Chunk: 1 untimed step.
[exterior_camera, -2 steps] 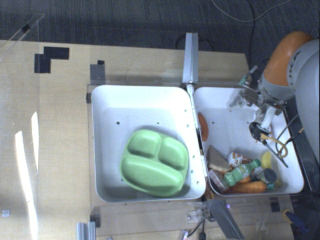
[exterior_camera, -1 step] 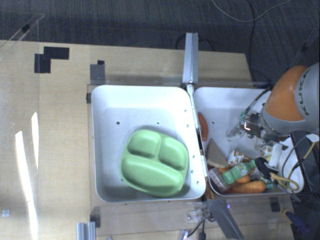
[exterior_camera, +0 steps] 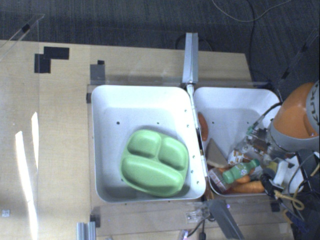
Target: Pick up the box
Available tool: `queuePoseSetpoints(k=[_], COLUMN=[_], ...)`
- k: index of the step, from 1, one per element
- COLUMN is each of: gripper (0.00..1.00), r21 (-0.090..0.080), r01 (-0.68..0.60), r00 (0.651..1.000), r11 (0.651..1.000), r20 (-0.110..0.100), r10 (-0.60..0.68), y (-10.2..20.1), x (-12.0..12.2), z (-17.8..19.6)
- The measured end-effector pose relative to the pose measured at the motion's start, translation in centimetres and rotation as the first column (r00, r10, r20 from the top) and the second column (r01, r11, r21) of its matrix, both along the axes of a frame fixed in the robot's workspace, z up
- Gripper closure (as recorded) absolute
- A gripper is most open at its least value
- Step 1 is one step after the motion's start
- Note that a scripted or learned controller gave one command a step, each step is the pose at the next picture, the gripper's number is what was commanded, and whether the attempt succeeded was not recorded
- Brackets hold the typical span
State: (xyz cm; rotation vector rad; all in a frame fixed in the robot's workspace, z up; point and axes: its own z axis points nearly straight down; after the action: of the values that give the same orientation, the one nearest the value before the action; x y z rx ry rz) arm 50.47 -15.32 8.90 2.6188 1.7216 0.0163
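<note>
Camera view has the arm (exterior_camera: pixel 300 116) reaching down into the near right corner of the right bin (exterior_camera: pixel 235 96), with its gripper (exterior_camera: pixel 257 144) low among a crowded pile. Whether the fingers are open or closed I cannot tell — cables and clutter hide them.

The likeliest box (exterior_camera: pixel 236 157) is a small printed carton lying just beside the gripper, touching a green bottle (exterior_camera: pixel 241 171) that rests against an orange carrot-like piece (exterior_camera: pixel 248 187). A brown flat piece (exterior_camera: pixel 216 152) lies to its left. The left bin (exterior_camera: pixel 105 109) carries a green divided tray (exterior_camera: pixel 155 161), well apart from the work.

To do this step well, the fingers should straddle the carton's short sides and come straight down — a slanted approach would probably catch the bottle instead. The carton looks light and partly buried, so a firm closing before lifting matters.
</note>
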Motion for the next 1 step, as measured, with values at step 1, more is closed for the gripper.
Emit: queuePoseSetpoints(k=[1], gripper=[0.00], r21=[-0.001], r01=[-0.014], r00=[1.000], r11=[1.000], r20=[-0.001], r10=[0.014], y=[0.05], x=[4.94], z=[-0.04])
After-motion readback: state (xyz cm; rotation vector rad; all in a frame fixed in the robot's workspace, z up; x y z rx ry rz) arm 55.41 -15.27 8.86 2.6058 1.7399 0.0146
